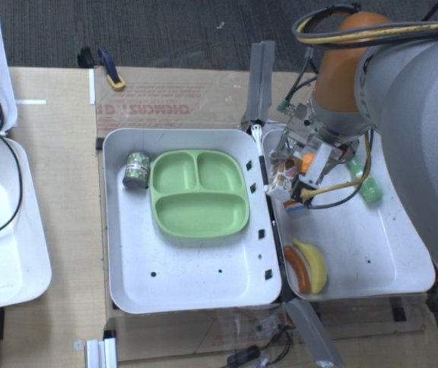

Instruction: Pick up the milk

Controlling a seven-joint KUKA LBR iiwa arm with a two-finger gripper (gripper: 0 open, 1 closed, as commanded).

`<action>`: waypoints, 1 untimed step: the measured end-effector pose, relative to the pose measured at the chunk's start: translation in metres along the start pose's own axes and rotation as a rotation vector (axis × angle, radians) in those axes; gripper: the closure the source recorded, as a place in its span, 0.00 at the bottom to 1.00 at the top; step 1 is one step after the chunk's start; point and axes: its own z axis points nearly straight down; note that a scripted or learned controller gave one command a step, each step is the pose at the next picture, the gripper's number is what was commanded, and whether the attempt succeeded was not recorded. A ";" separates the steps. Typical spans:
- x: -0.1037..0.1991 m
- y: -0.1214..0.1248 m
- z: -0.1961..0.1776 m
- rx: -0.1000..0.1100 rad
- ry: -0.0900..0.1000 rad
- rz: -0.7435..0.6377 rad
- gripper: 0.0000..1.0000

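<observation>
In the right-hand bin (403,271), hard against the wall it shares with the neighbouring bin, the grey arm's gripper (294,176) sits low over a small milk carton (282,180) (white and brown, its print too small to read), which appears pinched between the fingers, though the wrist covers much of the grasp. Toward the near end of that same bin lie a banana (314,265) and a hot dog (296,269) side by side, while across the shared wall a green divided plate (199,192) rests beside a small can (136,169).
</observation>
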 end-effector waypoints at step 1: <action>0.020 -0.011 -0.063 -0.001 -0.001 -0.081 1.00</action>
